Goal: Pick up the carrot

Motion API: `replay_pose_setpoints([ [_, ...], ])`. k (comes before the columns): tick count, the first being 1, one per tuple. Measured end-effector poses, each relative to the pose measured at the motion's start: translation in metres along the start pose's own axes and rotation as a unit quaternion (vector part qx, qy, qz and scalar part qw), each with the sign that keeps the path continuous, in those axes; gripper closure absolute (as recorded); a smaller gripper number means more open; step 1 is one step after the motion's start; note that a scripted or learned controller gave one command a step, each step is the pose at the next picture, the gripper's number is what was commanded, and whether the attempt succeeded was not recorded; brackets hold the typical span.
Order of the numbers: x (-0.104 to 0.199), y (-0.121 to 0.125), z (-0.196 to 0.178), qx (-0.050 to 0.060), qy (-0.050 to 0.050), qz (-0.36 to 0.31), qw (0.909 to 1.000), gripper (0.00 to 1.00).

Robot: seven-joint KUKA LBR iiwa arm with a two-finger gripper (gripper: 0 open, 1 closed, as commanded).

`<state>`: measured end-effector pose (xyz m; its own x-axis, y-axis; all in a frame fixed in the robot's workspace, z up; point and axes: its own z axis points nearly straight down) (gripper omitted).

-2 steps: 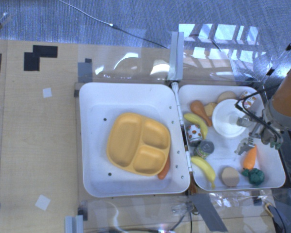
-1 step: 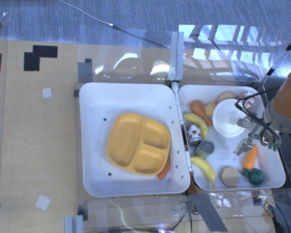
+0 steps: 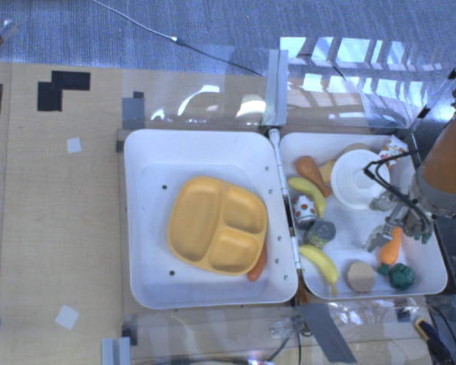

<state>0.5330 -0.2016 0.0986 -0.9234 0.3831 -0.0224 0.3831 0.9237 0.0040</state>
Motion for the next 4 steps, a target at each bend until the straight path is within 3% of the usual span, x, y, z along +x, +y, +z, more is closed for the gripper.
replay_pose_setpoints([
  [1, 0.0, 0.001, -0.008, 0.0, 0.001, -0.002, 1.0, 1.0],
  [2, 0.061, 0.039, -0.058, 0.0, 0.006, -0.019, 0.9998, 1.0],
  [3, 0.063, 0.042, -0.056, 0.001, 0.008, -0.045, 0.999, 1.0],
  [4, 0.04, -0.013, -0.04, 0.002, 0.007, -0.03, 0.9995, 1.0],
])
